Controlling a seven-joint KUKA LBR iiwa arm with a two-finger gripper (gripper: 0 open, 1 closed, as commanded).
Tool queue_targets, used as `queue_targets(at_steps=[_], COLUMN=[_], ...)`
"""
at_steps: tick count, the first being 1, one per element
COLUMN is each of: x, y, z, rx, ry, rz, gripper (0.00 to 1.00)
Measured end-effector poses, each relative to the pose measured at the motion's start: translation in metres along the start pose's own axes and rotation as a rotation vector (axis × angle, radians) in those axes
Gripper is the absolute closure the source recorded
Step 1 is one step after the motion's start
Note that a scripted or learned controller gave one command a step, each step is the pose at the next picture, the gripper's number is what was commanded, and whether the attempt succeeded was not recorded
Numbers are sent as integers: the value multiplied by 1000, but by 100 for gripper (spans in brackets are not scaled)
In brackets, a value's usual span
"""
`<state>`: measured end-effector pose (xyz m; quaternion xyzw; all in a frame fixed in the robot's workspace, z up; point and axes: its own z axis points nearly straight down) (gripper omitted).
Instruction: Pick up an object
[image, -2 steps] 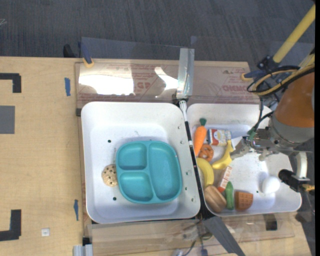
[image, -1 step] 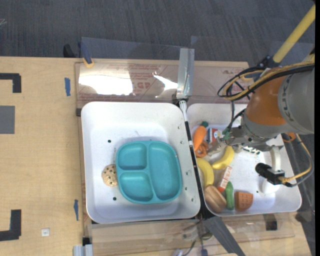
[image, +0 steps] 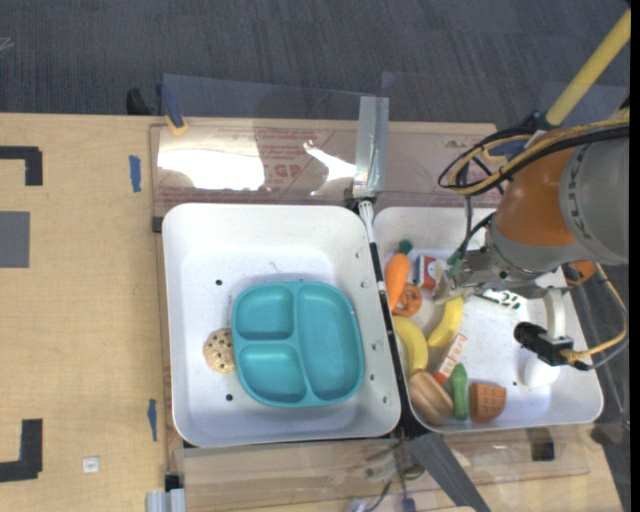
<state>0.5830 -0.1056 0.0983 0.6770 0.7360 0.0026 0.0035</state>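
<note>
From my station I see the gripper (image: 468, 272) low over the right bin (image: 570, 400), under the orange band of the arm (image: 545, 215). I cannot tell how it is set or whether it touches anything; the wrist hides it.

Taking the right bin as my landmark: just beside the gripper lies a small banana (image: 447, 322), with a larger banana (image: 410, 342) along the bin's left wall. A carrot (image: 398, 280) sits near that wall further back, next to a small red and white carton (image: 430, 272), partly hidden. Toward the bin's front edge lie a bread roll (image: 431, 397), a green vegetable (image: 459, 389) and an orange waffle-patterned piece (image: 488, 400).

In the neighbouring left bin (image: 200, 240) rests a teal divided plate (image: 297, 342), with a cookie (image: 219, 350) touching its far side from the right bin.
</note>
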Motion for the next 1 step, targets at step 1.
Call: queue_targets(at_steps=[1], x=[49], y=[49], z=[-90], rx=[0], ry=[2], rz=[-90], gripper=[100])
